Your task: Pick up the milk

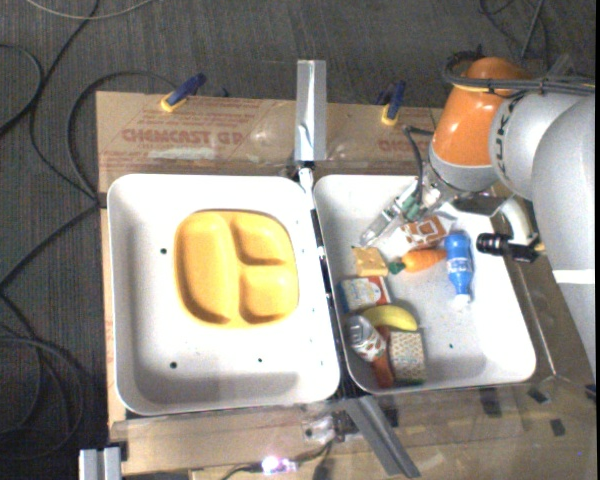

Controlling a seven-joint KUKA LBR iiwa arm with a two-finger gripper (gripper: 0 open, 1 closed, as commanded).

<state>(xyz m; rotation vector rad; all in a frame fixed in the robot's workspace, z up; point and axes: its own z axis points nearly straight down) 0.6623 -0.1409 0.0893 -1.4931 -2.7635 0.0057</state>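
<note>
The pincer (pixel 372 234), its grip state unclear, hovers in the right bin (pixel 500 358) just above the crowded cheese wedge (pixel 369 261), carrot (pixel 423 260) and milk (pixel 363 292).

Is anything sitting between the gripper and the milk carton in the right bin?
Yes. A small yellow block lies between the gripper and what looks like the milk carton, close against the carton's far edge. Nothing lies on top of the carton, so a straight-down approach looks open.
</note>
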